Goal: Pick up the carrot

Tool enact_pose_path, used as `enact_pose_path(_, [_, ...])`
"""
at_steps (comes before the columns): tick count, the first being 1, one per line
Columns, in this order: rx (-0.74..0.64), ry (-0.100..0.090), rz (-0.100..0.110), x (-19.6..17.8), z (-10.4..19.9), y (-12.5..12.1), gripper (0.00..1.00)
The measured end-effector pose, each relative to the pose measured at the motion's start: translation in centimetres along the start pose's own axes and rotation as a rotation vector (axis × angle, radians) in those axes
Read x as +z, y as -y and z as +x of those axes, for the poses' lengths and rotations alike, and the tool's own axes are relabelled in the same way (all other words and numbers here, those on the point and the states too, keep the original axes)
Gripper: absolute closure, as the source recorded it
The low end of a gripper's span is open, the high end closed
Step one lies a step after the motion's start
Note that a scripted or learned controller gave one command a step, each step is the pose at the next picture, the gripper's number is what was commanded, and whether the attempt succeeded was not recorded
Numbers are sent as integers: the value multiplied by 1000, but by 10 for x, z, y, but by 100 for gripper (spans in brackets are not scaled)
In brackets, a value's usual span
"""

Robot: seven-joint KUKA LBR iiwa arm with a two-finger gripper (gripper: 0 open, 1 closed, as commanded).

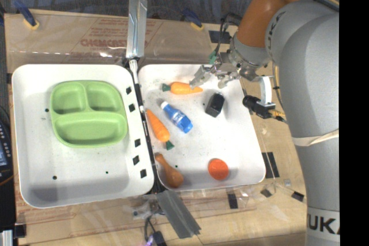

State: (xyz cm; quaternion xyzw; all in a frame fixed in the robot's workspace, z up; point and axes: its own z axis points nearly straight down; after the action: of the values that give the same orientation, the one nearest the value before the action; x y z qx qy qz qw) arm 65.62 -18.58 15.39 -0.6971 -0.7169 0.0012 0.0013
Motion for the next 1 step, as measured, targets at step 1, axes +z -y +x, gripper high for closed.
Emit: enact_pose_path(1, [285,0,-3,-51,82,-3,0])
